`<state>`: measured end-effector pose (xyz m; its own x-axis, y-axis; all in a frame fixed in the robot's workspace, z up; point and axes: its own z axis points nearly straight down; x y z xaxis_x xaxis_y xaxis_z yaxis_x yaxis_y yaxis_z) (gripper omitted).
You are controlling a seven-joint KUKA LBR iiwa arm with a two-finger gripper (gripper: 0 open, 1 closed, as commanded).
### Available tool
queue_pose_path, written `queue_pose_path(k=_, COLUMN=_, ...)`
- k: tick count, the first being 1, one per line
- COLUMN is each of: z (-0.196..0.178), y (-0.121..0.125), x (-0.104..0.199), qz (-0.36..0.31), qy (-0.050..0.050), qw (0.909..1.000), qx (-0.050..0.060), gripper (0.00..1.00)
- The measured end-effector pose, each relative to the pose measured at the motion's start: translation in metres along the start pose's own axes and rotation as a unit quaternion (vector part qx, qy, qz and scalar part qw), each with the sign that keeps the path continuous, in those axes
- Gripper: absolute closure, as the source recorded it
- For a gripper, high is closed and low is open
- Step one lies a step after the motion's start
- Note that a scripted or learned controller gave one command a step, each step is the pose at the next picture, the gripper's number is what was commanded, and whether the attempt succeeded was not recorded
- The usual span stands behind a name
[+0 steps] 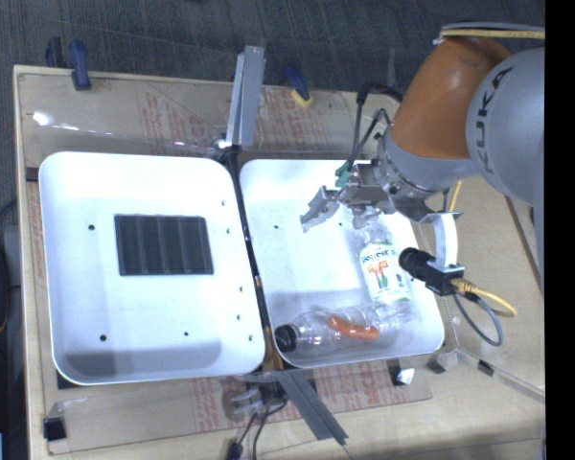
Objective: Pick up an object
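Note:
In the right bin (278, 247), a clear bottle with a white printed label (383, 272) lies along the right wall, its neck pointing up toward the gripper. A second clear bottle with a black cap (340, 330) lies along the front wall, with something orange showing inside it. My gripper (341, 211) hangs over the upper middle of this bin, just above the labelled bottle's neck. It is open, one grey finger (316, 209) stretches left over bare bin floor, and nothing sits between the fingers.
The left bin (77, 305) has a dark ribbed rectangle (163, 244) on its floor. A metal divider (244, 94) stands between the bins at the back. Black and yellow cables (460, 286) trail from the wrist past the right bin's right edge.

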<state>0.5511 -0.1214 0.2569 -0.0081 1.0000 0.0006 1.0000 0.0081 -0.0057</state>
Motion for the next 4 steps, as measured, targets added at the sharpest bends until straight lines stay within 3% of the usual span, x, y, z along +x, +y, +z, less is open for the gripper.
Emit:
queue_pose_path(k=1, z=-0.012, y=-0.006, x=-0.072, qz=0.058, qy=-0.001, qw=0.9983, qx=-0.002, gripper=0.00)
queue_pose_path(k=3, z=0.066, y=0.032, x=-0.087, qz=-0.044, qy=0.001, qw=0.9990, qx=0.000, gripper=0.00)
queue_pose_path(k=4, z=0.056, y=0.032, x=-0.087, qz=-0.046, qy=0.001, qw=0.9990, qx=0.001, gripper=1.00)
